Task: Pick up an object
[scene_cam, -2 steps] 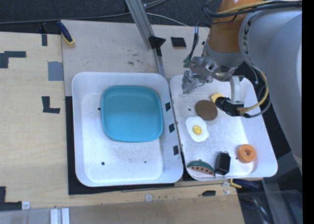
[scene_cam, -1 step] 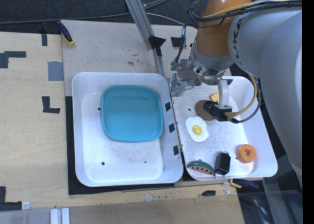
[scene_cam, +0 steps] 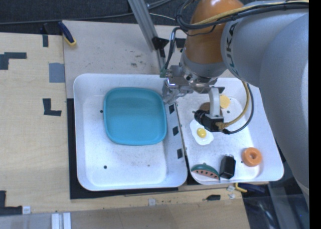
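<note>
One fried egg lies near the fingers, whose state cannot be told.

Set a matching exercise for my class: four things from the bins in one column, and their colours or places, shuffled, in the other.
Things:
1. plate
2. doughnut
3. fried egg
4. watermelon slice

Colour or place:
A. orange
B. red and green, beside the black block
C. in the left bin
D. white with a yellow centre

Pairs: 1-C, 2-A, 3-D, 4-B.
</note>
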